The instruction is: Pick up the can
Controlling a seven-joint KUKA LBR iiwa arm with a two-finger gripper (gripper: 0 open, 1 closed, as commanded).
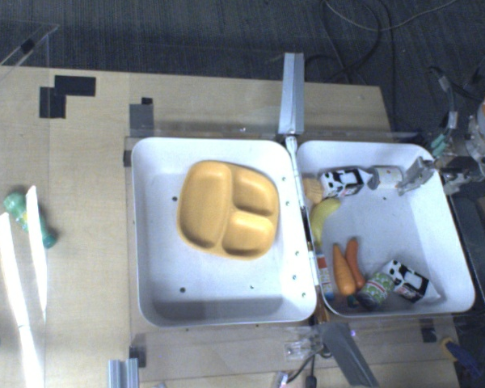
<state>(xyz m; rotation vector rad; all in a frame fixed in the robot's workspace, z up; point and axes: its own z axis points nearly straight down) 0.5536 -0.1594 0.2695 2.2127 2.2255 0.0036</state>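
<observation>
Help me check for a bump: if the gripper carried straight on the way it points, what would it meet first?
The gripper points toward the view's left, across the right bin. First in that line looks like the black-and-white cow-patterned item, though its height above it is unclear.

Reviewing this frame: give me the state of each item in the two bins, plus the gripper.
Yellow tray: flat in left bin.
Can: on its side, right bin, ungrasped.
Carrots: lying side by side.
Cow-print carton: lying near gripper.
Gripper: over right bin's far edge, holding nothing visible.
</observation>
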